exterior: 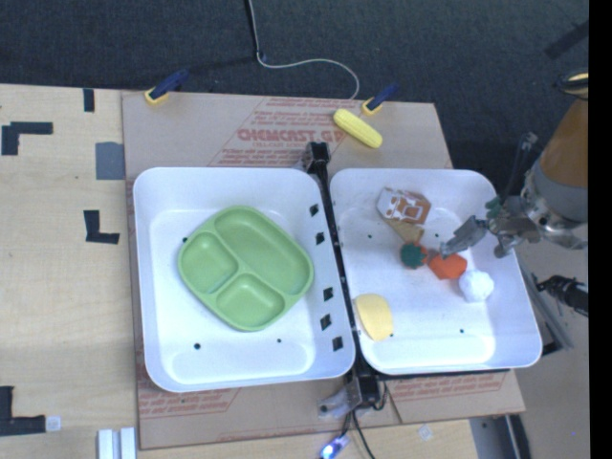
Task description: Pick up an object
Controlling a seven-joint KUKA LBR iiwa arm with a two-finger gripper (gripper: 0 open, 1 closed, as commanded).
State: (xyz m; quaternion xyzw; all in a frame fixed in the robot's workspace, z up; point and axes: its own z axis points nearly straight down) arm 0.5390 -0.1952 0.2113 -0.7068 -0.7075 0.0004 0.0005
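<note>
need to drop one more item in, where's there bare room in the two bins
Right bin: bare floor along the near edge, right of the yellow piece. Its middle is crowded: brown toy, green piece, orange piece, white ball, pincer. Left bin: bare strips around the green tray.

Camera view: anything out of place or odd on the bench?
One thing: a yellow corn-shaped toy lies on the cardboard sheet behind the bins, outside both. The rest sits inside: the green divided plate in the left bin, slightly askew, and small items in the right bin, near the gripper. No spill or damage visible.
</note>
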